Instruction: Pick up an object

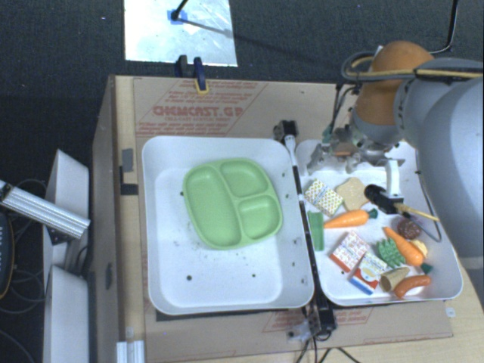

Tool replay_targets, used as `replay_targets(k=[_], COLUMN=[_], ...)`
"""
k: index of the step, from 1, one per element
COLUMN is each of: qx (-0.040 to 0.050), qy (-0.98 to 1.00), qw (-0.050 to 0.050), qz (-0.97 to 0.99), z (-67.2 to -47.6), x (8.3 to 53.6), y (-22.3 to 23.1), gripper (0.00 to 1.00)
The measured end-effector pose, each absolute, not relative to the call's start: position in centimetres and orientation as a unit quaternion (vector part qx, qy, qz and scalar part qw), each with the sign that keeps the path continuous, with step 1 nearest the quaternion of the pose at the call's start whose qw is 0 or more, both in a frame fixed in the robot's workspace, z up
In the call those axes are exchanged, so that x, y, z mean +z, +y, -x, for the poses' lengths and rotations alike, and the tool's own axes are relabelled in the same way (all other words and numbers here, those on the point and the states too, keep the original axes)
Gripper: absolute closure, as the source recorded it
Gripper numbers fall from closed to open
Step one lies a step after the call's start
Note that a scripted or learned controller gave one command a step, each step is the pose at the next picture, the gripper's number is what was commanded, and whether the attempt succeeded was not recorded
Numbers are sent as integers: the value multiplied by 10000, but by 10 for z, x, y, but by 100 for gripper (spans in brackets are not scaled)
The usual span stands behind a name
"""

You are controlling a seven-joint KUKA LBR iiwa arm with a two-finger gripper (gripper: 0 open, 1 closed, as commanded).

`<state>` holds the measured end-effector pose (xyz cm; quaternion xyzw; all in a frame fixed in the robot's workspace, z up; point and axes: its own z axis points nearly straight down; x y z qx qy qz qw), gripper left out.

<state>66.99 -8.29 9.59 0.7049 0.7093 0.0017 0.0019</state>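
my pincer (342, 151) hangs over the back of the right bin (446, 278), behind the cracker (352, 193); how wide it stands i cannot tell. the cracker is a tan square lying flat. a checkered packet (323, 197) lies just left of it, an orange carrot (347, 219) in front. the green tray (231, 202) sits well left, in the left bin (166, 278).

Even overhead light, soft shadows, slightly grainy, mild blur
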Motion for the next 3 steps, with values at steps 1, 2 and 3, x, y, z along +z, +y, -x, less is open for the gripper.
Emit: replay_targets(k=[1,2,3], qx=[6,16,15], qy=[7087,7092,7093], qw=[11,21,21], qz=[-7055,-7050,-7049], z=[-669,-670,-670], x=[85,96,96], y=[-83,-83,-83], gripper=[0,100,0])
